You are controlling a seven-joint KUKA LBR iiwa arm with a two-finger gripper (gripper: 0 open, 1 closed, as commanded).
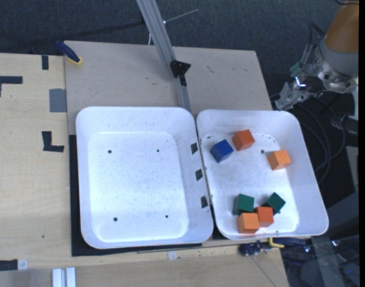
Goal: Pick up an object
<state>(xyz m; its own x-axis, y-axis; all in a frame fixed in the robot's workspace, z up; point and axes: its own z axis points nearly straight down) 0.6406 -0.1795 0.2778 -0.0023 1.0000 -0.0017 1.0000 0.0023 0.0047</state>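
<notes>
A: Start at the left of the frame. Anything there to pick?

B: No. The left bin (134,178) sits on the desk (27,178) with nothing to take. Every candidate is in the right bin (307,160): a blue cube (221,150) near its upper left, an orange cube (243,139) just beside that, and another orange cube (279,159) further right, standing apart.

A: And lower down?

B: A cluster at lower centre: a green cube (244,203), a second green cube (275,201), a red-orange cube (265,215) and an orange one (248,222), packed close or touching.

A: Where is the tool?

B: The tool (290,94) hangs at the upper right, outside the bin's top edge. I cannot tell how it is set, and nothing is seen in it.

A: So which way must it travel?

B: Down and left in the frame. My guess is that the lone orange cube is nearest and easiest, having clear space on all sides.

A: Any writing or labels?

B: None that I can read.
</notes>
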